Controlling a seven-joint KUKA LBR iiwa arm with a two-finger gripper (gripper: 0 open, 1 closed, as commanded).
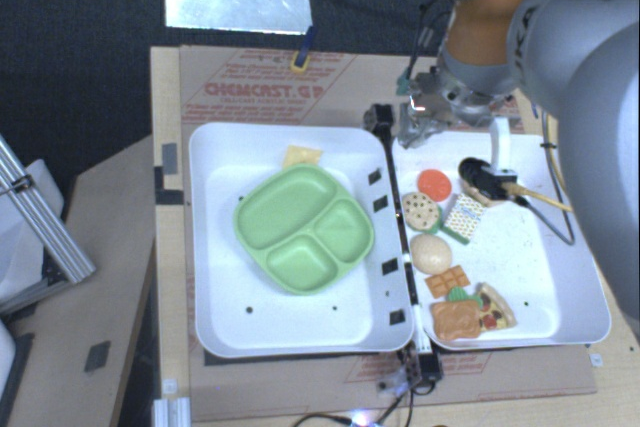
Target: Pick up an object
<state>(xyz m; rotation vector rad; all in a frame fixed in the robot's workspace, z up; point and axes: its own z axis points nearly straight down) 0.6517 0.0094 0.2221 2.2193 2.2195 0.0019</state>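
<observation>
My gripper (418, 123) hangs over the far left corner of the right bin (560, 265), above and apart from the toy food. Just in front of it lies a red tomato slice (434, 183). A speckled cookie (420, 211) and a white-and-green packet (462, 217) sit below that. Nearer the front lie a pale egg (431, 253), a small waffle (447, 281), a brown toast piece (456, 319) and a pizza slice (492, 308). Nothing shows between the gripper's tips.
The left bin (215, 305) holds a green divided plate (303, 229) and a small yellow cheese piece (302, 156) at its far side. A black-clipped wall (396, 225) separates the bins. The grey arm (585, 65) covers the right bin's far right side.
</observation>
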